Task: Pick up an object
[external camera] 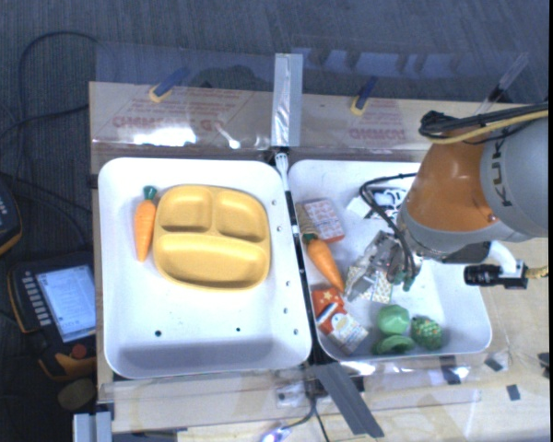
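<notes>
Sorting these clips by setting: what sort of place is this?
Likely a robotics lab: a robot arm over two white bins of toy food, with a handheld control pendant and cables beside the bench.

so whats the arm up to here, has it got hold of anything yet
The grey and orange arm reaches in from the right, its gripper low in the right bin among toy food: a carrot, green pieces and small packets. Whether it holds anything cannot be told. The left bin has a yellow divided tray with a second carrot beside it.
</notes>
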Motion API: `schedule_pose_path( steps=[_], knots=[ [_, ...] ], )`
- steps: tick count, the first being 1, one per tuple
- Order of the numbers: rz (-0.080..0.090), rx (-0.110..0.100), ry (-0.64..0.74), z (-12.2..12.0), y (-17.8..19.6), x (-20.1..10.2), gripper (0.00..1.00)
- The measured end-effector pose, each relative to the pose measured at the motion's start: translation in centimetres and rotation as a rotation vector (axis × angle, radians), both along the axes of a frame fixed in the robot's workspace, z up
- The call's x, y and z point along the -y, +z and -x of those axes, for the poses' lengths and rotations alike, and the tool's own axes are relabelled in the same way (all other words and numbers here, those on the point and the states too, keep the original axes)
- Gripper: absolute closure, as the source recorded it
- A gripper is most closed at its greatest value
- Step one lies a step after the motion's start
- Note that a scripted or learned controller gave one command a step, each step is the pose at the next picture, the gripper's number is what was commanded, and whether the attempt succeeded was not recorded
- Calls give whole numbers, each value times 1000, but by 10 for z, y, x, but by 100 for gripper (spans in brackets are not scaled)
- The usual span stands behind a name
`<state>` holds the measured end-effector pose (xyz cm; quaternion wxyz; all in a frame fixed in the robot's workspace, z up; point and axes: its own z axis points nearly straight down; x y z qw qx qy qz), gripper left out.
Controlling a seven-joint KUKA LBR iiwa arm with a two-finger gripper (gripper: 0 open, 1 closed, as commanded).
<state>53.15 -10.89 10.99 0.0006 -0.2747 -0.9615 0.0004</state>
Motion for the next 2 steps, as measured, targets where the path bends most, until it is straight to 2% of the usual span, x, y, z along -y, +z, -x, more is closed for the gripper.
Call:
schedule_pose_path(
  steps=[1,2],
  knots=[
    [3,4,-2,-1,1,2,0],
    [14,18,54,-15,-15,1,0]
  ],
)
